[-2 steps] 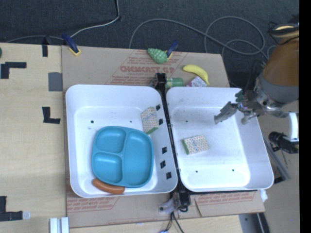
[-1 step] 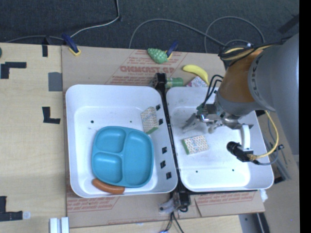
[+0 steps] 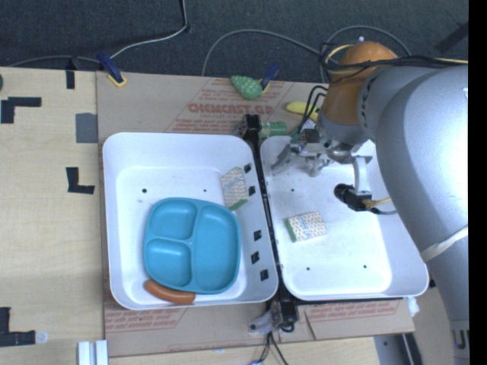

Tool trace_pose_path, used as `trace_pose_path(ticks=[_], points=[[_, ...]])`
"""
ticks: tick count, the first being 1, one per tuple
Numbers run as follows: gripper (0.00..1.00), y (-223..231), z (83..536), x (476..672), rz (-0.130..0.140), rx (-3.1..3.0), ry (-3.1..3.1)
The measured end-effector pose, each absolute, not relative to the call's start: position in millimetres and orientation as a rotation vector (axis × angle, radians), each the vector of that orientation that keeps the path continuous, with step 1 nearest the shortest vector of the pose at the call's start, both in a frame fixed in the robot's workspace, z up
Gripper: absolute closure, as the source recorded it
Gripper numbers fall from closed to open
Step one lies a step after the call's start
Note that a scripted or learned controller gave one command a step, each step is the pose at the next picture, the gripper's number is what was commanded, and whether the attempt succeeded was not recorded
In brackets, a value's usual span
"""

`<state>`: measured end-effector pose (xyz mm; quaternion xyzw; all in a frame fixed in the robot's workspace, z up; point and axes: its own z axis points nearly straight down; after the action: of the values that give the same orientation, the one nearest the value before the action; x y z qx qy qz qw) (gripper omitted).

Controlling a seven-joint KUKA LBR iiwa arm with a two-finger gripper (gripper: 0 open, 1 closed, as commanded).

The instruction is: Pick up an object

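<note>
A small sponge [image 3: 307,226] with a patterned white top and a green edge lies flat in the right bin [image 3: 358,268], left of its middle. My gripper [image 3: 304,155] hangs over the far left corner of that bin, well behind the sponge and apart from it. The left bin [image 3: 125,204] holds a blue divided plate [image 3: 192,245], with an orange sausage [image 3: 170,293] along the plate's near edge. A second patterned sponge [image 3: 235,186] leans against that bin's right wall.
A black divider [image 3: 262,211] runs between the bins. Behind them on the cardboard lie a green object [image 3: 247,87] and a yellow one [image 3: 299,107]. A black cable fitting [image 3: 351,196] hangs off the wrist over the right bin. The arm's grey body covers the right side.
</note>
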<state>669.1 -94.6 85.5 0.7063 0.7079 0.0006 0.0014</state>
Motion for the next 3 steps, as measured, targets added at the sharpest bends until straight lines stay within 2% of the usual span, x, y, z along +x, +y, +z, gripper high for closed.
trace_pose_path(ticks=[1,2,3], points=[[0.00,-99,85,668.9,0.000,2.217,2.223],[0.00,-72,186,549.0,0.003,2.219,2.221],[0.00,-105,86,534.4,0.001,2.221,2.222]])
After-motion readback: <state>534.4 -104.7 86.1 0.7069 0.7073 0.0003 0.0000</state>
